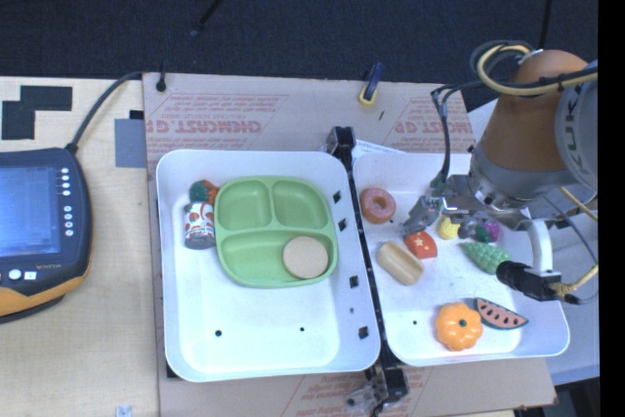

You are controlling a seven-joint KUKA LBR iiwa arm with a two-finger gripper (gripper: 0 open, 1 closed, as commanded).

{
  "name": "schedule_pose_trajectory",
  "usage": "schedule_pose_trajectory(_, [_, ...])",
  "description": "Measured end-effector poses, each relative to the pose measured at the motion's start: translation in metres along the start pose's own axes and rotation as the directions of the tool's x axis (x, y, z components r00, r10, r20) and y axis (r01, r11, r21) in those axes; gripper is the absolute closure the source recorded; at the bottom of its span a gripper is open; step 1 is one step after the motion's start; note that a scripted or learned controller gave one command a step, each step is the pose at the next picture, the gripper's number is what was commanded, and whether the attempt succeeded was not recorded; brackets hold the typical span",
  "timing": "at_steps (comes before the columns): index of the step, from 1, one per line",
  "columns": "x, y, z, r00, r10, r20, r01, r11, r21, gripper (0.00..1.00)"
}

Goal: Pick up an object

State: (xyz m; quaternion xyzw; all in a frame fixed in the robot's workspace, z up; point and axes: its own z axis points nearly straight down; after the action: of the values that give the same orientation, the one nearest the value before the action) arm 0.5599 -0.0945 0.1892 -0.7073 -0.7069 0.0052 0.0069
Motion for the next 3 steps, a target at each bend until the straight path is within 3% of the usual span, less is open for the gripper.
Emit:
schedule_pose_trajectory(1, [0.0, 0.003, -0.007, 1.0, -0.002, 0.001, 0.002, 1.0, -0.013, 0.0])
schedule_pose_trajectory(2, [0.006, 0.0, 0.038, 1.0, -0.003, 0.001, 0.003, 1.0, -0.008, 0.0])
schedule_pose_trajectory(3, [0.002, 0.009, 0.094, 1.0, 0.001, 0.01, -0.001, 1.0, -0.023, 0.0])
